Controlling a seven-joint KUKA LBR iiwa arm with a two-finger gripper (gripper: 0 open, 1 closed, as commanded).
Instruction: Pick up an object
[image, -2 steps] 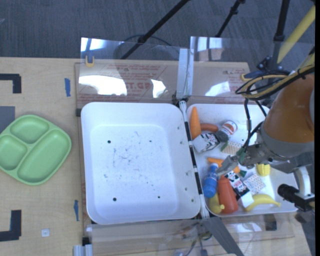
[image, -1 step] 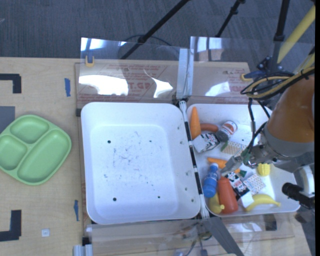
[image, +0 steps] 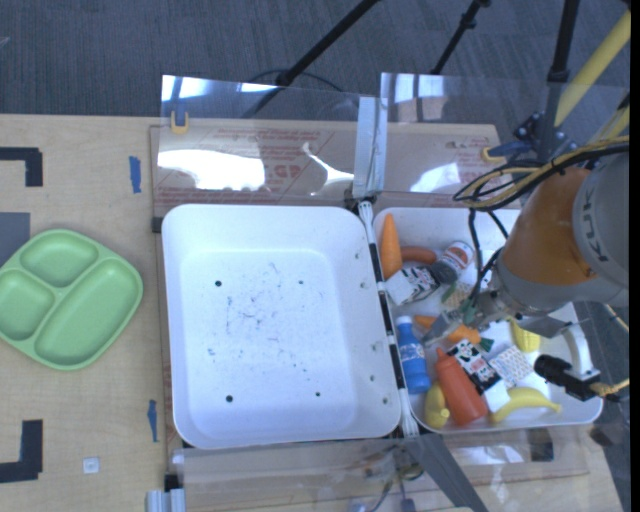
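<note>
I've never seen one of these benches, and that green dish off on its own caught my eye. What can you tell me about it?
The green dish is a pale green divided plate, plastic by its look, with rounded corners and three compartments: two small ones at top and left, one long one along the lower right. It lies flat on the wooden bench, left of the left white bin, apart from it. Nothing touches it.

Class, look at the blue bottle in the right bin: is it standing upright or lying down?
Lying down. The blue bottle lies lengthwise along the right bin's left wall, beside the orange carrot-shaped toy.
</note>
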